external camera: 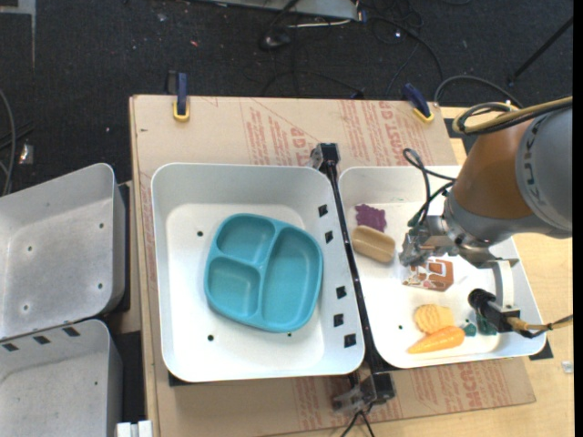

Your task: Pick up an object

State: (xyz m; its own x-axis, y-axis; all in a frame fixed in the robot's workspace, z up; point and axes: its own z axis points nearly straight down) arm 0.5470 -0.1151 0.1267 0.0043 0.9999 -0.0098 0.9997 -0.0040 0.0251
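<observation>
The right bin (pixel 393 188) holds several small things: a purple piece (pixel 370 216), a tan bread roll (pixel 373 244), a brown-and-white block (pixel 435 274), a round yellow cracker (pixel 432 317) and an orange carrot (pixel 436 340). My gripper (pixel 419 251) hangs low over this bin, just above and left of the brown-and-white block, right of the bread roll. The wrist hides its fingertips. I see nothing clearly held between the fingers.
The left bin (pixel 182 198) holds a teal divided plate (pixel 264 272). A black divider (pixel 344 253) runs between the two bins. The grey-and-orange arm (pixel 510 180) covers the right bin's far right side. White trays (pixel 55 244) lie off the bench at left.
</observation>
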